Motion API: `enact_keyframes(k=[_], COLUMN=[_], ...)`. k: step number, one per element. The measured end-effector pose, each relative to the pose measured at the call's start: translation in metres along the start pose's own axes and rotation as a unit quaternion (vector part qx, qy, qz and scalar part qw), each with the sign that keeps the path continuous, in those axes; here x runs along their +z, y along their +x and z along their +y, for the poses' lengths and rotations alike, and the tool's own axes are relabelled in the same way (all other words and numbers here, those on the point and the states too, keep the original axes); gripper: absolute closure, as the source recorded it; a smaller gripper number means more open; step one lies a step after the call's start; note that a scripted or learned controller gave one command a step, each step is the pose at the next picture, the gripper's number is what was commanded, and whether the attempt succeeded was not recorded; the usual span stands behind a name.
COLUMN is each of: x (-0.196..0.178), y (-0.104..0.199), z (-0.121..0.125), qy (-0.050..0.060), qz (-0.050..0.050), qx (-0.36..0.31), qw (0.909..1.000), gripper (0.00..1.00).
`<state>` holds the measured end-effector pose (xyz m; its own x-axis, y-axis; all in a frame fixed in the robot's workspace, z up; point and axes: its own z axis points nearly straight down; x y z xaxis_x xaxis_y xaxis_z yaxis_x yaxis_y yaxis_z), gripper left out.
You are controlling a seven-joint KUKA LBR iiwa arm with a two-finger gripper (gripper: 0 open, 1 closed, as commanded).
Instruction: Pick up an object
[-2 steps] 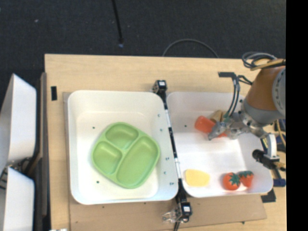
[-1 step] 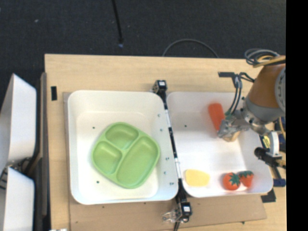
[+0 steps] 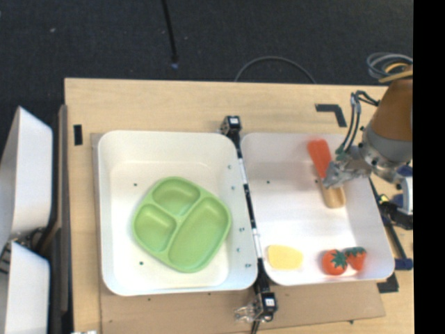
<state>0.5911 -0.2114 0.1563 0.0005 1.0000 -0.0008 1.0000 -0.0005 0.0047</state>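
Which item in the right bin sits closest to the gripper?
The tan block, directly under the gripper; the orange piece sits just above, and yellow piece and tomatoes lie farther.

Right bin (image 3: 292,214): I note open floor through the middle and left. Obstructions: orange carrot-shaped piece (image 3: 319,158) and tan block (image 3: 334,196) near the far right side, yellow piece (image 3: 284,257) and red tomato toy (image 3: 341,261) along the near wall. Left bin (image 3: 115,165): green divided plate (image 3: 182,223) occupies the centre; margins passable.
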Motion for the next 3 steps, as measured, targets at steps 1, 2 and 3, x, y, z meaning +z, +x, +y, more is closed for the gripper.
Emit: enact_keyframes(k=[1, 2, 3], x=[-0.047, -0.094, -0.103], y=[0.0, -0.005, 0.042], z=[0.009, 0.018, 0.02], qy=[-0.001, -0.001, 0.002], qz=[-0.001, -0.001, 0.001], qx=[-0.002, -0.002, -0.003], qw=[1.0, 1.0, 1.0], gripper=[1.0, 1.0, 1.0])
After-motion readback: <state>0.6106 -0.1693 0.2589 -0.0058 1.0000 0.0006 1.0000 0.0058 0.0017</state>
